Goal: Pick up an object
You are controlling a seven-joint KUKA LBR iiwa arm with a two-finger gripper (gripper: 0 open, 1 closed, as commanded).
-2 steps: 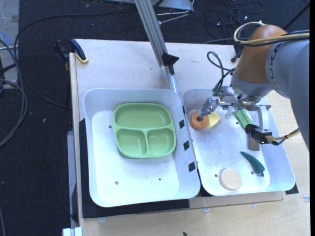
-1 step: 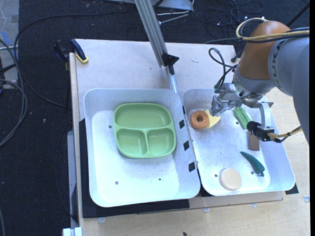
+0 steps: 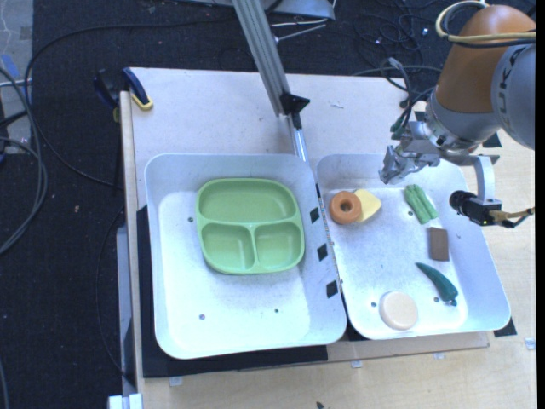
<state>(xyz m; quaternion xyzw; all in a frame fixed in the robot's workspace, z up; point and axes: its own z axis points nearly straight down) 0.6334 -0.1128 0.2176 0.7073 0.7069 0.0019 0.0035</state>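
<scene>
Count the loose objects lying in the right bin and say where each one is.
6. Orange donut and yellow piece touching at upper left; green ridged piece upper right; brown block at right; teal pepper lower right; cream disc at front. The gripper may hide more.

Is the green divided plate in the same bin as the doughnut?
No: the green divided plate lies in the left bin; the doughnut sits in the right bin.

Dark floor point(image 3: 68, 49), scattered cables point(image 3: 51, 156)

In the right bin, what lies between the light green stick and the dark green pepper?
In the camera view, a small brown block lies between the light green stick and the dark green pepper, touching neither.
</scene>
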